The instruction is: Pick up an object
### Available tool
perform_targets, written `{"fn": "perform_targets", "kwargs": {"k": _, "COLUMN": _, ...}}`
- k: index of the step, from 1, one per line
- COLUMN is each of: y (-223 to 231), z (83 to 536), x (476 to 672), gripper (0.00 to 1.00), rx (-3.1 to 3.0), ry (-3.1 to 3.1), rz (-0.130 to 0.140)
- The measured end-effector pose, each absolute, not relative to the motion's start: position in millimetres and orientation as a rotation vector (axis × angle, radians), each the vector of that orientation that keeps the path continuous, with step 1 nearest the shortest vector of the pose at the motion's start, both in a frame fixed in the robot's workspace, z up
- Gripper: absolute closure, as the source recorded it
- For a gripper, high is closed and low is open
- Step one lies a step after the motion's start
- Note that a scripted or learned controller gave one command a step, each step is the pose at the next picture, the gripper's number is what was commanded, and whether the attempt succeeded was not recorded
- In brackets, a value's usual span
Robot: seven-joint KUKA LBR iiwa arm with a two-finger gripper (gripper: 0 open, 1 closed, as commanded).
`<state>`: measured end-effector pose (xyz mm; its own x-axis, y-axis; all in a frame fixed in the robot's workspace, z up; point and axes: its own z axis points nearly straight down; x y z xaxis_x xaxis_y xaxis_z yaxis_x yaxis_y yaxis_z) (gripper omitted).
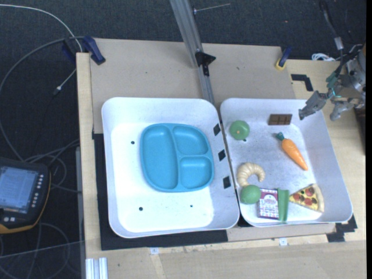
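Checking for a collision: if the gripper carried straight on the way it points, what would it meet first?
Probably the chocolate bar, lying left of the gripper in the right bin; depth is unclear.

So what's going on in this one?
The gripper sits at the upper right edge of the right bin, open and holding nothing. The toy food lies in that bin: carrot, chocolate piece, croissant, pizza slice. The left bin holds a blue divided plate.
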<state>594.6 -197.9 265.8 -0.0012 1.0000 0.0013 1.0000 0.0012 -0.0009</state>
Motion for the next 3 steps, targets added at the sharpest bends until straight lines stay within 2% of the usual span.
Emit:
{"fn": "perform_targets", "kwargs": {"k": 1, "y": -198, "z": 266, "x": 594.6, "gripper": 0.00, "rx": -2.218, "ry": -2.222, "rz": 0.001}}
{"fn": "perform_targets", "kwargs": {"k": 3, "y": -195, "z": 177, "x": 584.4, "gripper": 0.00, "rx": -2.217, "ry": -2.218, "rz": 0.004}}
